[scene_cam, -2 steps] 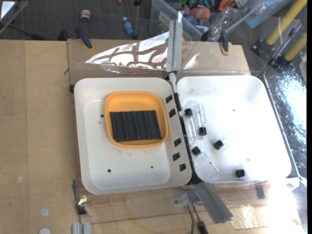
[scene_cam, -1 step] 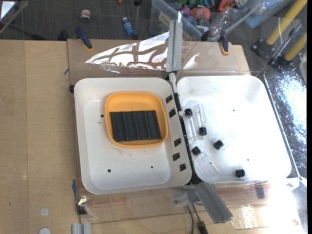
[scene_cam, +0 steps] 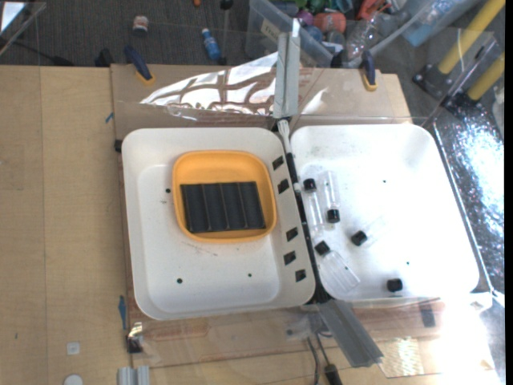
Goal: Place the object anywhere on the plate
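An orange plate [scene_cam: 220, 161] with rounded corners sits in the left white bin [scene_cam: 160, 283], toward its back half. A black ribbed rectangular object [scene_cam: 223, 207] lies flat on the plate and covers most of its inner floor. Its long side runs left to right, and nothing is touching it.
The right white bin [scene_cam: 409, 175] holds several small clear pieces with black caps, such as a tube [scene_cam: 329, 203] near the divider and loose caps [scene_cam: 358, 237] [scene_cam: 393, 285]. Black tabs [scene_cam: 290, 235] line the divider between the bins. A clear tub of toys [scene_cam: 345, 6] stands behind the bench.
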`<state>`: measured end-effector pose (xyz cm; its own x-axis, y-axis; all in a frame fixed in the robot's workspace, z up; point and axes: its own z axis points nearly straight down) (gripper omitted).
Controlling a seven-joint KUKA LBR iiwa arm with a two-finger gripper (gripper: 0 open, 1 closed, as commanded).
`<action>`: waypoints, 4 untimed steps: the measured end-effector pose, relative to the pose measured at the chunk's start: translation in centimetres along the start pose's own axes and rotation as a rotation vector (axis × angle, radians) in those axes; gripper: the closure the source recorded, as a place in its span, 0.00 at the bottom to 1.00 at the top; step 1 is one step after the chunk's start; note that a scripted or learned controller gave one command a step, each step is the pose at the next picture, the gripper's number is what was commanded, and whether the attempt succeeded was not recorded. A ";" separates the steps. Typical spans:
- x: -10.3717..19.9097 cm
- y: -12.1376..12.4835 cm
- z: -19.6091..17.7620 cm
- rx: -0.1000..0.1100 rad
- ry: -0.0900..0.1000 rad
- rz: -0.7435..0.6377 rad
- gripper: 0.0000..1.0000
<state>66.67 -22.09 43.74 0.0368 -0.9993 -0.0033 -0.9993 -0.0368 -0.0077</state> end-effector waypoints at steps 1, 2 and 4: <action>-0.3 -0.1 0.0 0.000 0.001 -0.159 1.00; -0.8 -0.2 0.1 0.000 0.000 -0.552 1.00; -0.1 -0.2 0.2 -0.002 -0.001 -1.254 1.00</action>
<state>66.81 -21.95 43.58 0.9611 -0.2763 0.0041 -0.2763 -0.9611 -0.0047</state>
